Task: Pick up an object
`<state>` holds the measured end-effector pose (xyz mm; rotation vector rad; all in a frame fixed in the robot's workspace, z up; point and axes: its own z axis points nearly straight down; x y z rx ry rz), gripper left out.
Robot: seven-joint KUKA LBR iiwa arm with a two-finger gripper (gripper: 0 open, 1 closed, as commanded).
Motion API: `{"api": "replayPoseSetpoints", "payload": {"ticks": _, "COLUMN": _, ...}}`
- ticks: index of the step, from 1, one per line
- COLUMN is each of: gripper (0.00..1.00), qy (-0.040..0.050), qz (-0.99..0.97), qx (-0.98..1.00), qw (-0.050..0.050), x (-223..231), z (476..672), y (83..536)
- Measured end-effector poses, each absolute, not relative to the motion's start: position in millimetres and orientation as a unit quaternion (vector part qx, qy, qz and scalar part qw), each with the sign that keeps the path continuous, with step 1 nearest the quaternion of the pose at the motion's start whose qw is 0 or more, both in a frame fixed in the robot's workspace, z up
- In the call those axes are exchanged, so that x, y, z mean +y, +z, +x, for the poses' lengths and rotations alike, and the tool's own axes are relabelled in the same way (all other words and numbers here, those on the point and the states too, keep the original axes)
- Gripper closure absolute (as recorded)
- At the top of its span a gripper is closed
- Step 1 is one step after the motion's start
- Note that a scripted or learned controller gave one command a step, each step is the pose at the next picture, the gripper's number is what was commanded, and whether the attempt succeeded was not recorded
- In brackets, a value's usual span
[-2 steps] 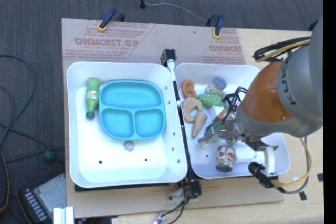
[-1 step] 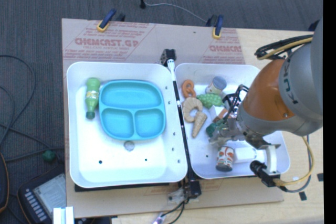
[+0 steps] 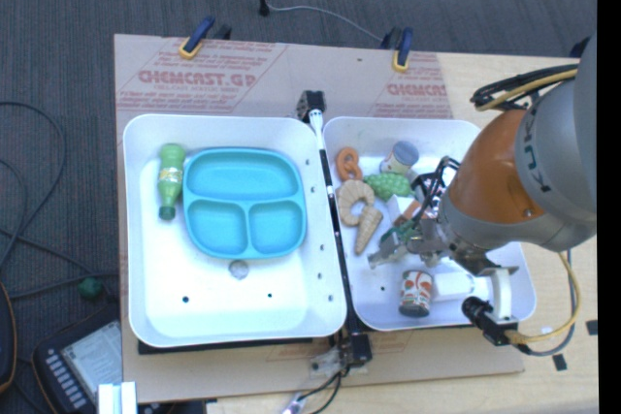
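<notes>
Low in the right bin [image 3: 505, 301], the pincer [image 3: 388, 250], fingers spread and holding nothing, sits just beside the croissant [image 3: 355, 199] and cone [image 3: 369, 228], so it should centre over one item before pressing together.

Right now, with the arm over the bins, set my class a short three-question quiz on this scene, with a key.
1. True or false: the blue tray lies in the left bin.
2. What lies beside that tray on its left? A) green bottle B) a red ball C) a spoon
3. Which bin is the gripper over?

Key: 1 true; 2 A; 3 the right bin, near the croissant and small can.
</notes>
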<state>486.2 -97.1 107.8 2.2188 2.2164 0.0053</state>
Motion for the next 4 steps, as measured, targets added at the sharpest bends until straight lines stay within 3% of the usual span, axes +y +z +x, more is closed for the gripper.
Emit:
{"api": "replayPoseSetpoints", "payload": {"ticks": 1, "gripper": 0.00, "qy": 0.0001, "qz": 0.707, "qx": 0.707, "qw": 0.001, "x": -95, "z": 484.3, "y": 87}}
{"api": "replayPoseSetpoints", "payload": {"ticks": 2, "gripper": 1.00, "qy": 0.0018, "qz": 0.708, "qx": 0.706, "qw": 0.003, "x": -96, "z": 486.0, "y": 98}}
{"api": "replayPoseSetpoints", "payload": {"ticks": 3, "gripper": 0.00, "qy": 0.0017, "qz": 0.708, "qx": 0.706, "qw": 0.003, "x": -96, "z": 485.9, "y": 98}}
{"api": "replayPoseSetpoints", "payload": {"ticks": 4, "gripper": 0.00, "qy": 0.0009, "qz": 0.707, "qx": 0.707, "qw": 0.001, "x": -98, "z": 484.8, "y": 87}}
